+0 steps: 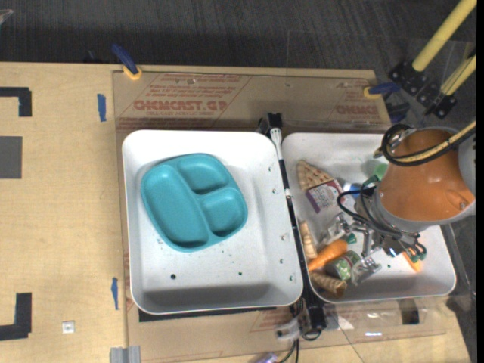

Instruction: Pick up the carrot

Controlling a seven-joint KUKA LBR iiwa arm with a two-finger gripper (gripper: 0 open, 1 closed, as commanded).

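Carrot (327,256) — just left of fingers (361,249).

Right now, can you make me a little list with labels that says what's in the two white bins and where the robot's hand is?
left bin: shallow white bin holding a teal plastic divided plate
right bin: shallow white bin with a jumble of small items
carrot: small orange carrot lying near the right bin's front left
beside carrot: green crumpled packet
gripper: robot gripper low over the right bin, just right of the carrot
carrot held: not visibly between the fingers
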